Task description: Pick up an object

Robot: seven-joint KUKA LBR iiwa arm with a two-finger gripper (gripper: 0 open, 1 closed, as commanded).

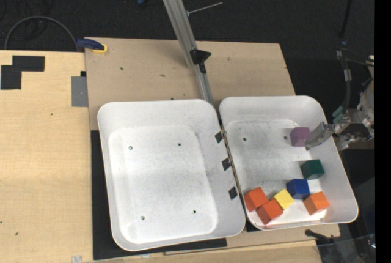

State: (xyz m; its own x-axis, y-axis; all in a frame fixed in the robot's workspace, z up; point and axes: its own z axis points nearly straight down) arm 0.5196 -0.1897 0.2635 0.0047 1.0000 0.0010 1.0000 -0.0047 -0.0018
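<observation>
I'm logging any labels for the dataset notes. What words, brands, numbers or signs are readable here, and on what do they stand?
None can be read.
The coloured blocks in the right bin show plain faces.
The left bin shows only dark specks.
The black shapes on the bench are plain patches, no letters.

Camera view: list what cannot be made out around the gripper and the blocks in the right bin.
- Gripper: whether it touches the purple block is unclear; too small and blurred in the camera view.
- Arm: cut off by the right side of the view.
- White block: partly hidden behind the blue block and an orange block.
- Right bin: its near rim hides where the blocks meet the floor.
</observation>
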